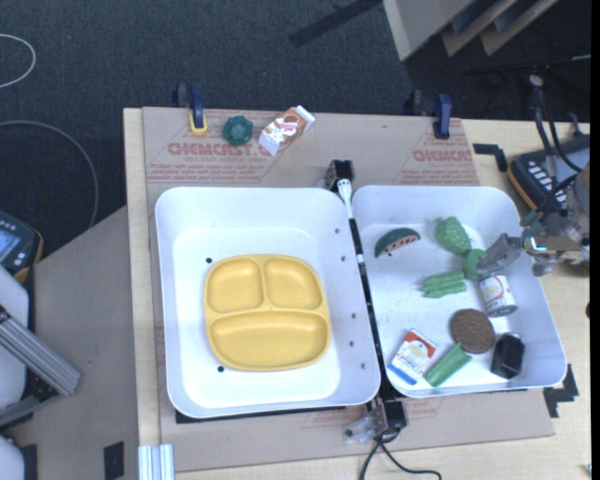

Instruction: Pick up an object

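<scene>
Hovering w/ gripper [499, 255] at right bin's [553, 328] far edge; can't tell its state. Nothing lifted yet; we've got can [497, 294] just below, green toy [443, 283] beside.

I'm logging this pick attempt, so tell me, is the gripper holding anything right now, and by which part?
It cannot be told. The gripper sits low at the right bin's right side, beside the green toy and small can, with nothing visibly between its fingers.

You see dark carpet [141, 56] around a pale wooden bench [375, 141], with a light cabinet [441, 23] at far right.
</scene>
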### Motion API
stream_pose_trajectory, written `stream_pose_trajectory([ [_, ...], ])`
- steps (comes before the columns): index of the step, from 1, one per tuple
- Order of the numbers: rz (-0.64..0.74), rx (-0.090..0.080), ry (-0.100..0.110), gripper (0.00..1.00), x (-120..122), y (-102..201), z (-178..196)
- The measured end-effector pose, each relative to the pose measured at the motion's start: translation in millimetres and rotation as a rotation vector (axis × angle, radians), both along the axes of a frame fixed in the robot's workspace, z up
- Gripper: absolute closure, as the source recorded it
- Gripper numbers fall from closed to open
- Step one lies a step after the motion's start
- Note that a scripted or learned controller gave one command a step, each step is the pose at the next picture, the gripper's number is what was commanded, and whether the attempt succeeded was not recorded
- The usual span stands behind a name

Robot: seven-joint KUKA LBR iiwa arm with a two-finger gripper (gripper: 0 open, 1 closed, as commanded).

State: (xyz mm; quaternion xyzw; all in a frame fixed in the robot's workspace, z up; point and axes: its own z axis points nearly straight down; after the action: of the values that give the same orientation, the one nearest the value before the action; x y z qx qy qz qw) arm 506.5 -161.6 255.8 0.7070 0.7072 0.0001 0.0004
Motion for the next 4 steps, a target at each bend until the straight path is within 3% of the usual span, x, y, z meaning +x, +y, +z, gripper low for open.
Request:
stream_pose_trajectory([
  [1,0.001,-0.001,-0.003,1.0,0.7,-0.1,10.7],
  [2,0.013,0.007,0.012,1.0,-18.3,136.1,-70.0],
  [3,0.007,0.002,-0.003,1.0,-27.2,192.8,-25.1],
  [4,0.005,0.002,-0.005,1.0,-26.8,239.6,41.1],
])
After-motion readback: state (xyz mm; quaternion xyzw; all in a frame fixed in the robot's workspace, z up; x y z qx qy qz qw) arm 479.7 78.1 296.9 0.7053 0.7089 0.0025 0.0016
